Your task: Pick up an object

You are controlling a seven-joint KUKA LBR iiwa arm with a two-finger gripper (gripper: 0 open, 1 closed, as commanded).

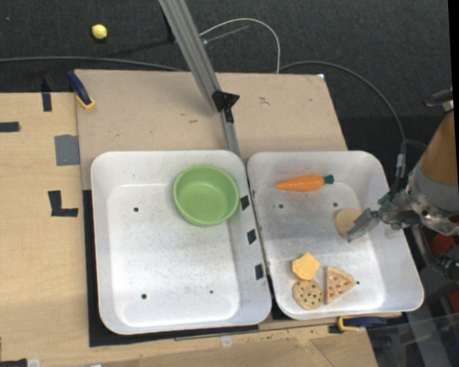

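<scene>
Reaching in from the right, we bring our tool [365, 225] low over the right bin [368, 162]; whether it is released or clenched we cannot tell. A tan round piece [345, 220] lies touching its tip on the left, the nearest candidate. The carrot [301, 184] lies farther up-left, long axis running left-right.

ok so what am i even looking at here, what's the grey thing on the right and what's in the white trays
One camera looks down at a slant on a bench with two shallow white bins. The grey thing is a robot arm reaching in from the right; its hand sits low in the right bin, beside a small tan round object. Nothing is visibly held. That bin also has a toy carrot, a yellow piece, a round cookie and a pizza slice. The left bin holds a green bowl.
</scene>
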